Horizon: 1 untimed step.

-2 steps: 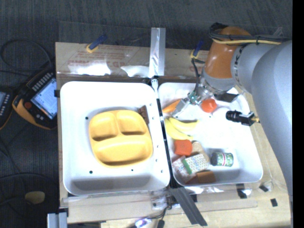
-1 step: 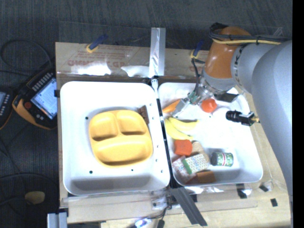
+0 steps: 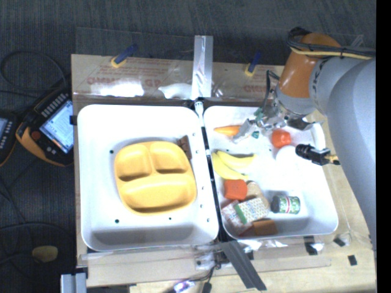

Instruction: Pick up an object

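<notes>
My gripper (image 3: 255, 127) hangs low over the far part of the right bin (image 3: 324, 191). It sits between an orange carrot (image 3: 227, 130) to its left and a red tomato (image 3: 281, 138) to its right. I see nothing gripped. A yellow banana (image 3: 231, 162) lies just in front of it. Nearer the front are an orange-red block (image 3: 235, 189), a green-labelled can (image 3: 285, 204) on its side, a patterned box (image 3: 247, 211) and a brown piece (image 3: 263, 227).
The left bin (image 3: 91, 163) holds a yellow compartment tray (image 3: 155, 175), with a small brown thing (image 3: 184, 144) at the tray's far right corner. A metal divider (image 3: 202, 72) stands behind the wall between the bins. The grey arm (image 3: 354, 115) fills the right side.
</notes>
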Available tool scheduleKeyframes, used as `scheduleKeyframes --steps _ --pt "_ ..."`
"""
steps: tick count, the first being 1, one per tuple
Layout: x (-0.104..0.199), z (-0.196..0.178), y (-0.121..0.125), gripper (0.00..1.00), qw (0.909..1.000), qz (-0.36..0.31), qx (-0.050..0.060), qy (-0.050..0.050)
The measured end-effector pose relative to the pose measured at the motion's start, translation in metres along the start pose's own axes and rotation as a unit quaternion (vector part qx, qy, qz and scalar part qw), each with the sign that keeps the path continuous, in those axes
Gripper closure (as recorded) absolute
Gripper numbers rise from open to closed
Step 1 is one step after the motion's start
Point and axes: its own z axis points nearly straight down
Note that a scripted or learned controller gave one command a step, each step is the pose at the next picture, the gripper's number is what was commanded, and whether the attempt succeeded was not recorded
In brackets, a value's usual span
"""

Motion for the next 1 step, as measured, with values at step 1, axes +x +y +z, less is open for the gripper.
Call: scheduleKeyframes --steps 1 --pt "-0.0491 0.0014 -0.0145 0.00 0.9953 0.096 0.012 0.009"
